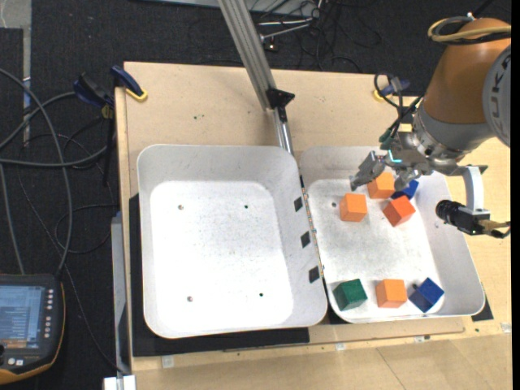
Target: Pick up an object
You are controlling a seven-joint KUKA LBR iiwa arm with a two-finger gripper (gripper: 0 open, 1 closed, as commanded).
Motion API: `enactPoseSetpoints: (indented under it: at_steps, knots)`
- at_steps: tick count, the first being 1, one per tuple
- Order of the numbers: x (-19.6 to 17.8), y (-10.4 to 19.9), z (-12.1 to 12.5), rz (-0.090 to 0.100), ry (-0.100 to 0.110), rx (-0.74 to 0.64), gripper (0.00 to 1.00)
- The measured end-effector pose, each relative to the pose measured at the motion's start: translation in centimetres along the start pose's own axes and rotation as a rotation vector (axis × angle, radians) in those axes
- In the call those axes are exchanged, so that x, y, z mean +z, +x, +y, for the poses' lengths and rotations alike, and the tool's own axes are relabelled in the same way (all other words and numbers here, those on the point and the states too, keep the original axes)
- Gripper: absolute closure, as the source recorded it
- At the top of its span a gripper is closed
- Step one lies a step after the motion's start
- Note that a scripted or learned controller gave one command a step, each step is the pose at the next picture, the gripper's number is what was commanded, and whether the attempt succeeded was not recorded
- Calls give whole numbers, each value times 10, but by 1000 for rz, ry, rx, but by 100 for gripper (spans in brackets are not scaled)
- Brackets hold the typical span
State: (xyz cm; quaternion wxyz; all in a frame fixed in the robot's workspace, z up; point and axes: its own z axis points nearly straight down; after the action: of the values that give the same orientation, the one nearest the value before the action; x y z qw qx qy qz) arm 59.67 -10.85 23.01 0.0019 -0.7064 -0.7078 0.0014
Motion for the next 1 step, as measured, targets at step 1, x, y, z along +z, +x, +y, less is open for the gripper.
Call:
enactPoseSetpoints:
  at_steps: [1]
  knots:
    - [-2, 0, 0, -1, -3, 2, 0]
